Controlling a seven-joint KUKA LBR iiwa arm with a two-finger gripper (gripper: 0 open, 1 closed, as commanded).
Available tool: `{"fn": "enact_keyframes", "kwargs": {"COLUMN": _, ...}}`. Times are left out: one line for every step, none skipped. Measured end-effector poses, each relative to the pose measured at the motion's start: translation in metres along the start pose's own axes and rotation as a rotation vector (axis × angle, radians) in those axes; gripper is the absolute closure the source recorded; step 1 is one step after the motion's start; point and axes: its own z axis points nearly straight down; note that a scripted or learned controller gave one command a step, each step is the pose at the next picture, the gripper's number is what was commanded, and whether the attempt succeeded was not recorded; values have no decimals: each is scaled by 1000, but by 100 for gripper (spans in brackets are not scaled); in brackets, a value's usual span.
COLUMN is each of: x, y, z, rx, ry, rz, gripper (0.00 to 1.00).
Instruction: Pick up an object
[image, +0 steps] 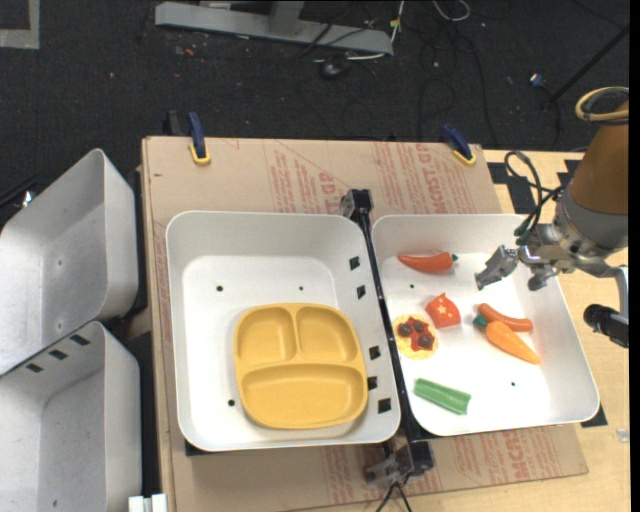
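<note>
Right bin (560, 400) holds toy food; claw (520, 268) above it, spread, arm cut off at frame edge.

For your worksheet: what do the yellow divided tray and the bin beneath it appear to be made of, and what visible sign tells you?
Yellow divided tray: probably moulded plastic, matte; even colour and rounded compartment ridges. Left white bin: likely thin formed plastic, smooth with slight sheen; soft rounded corners and rim.
</note>
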Motion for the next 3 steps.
{"fn": "enact_keyframes", "kwargs": {"x": 5, "y": 4, "z": 62, "rx": -1, "ry": 0, "rz": -1, "gripper": 0}}
{"fn": "enact_keyframes", "kwargs": {"x": 5, "y": 4, "z": 101, "rx": -5, "ry": -1, "rz": 0, "gripper": 0}}
{"fn": "enact_keyframes", "kwargs": {"x": 5, "y": 5, "z": 89, "rx": -8, "ry": -2, "rz": -1, "gripper": 100}}
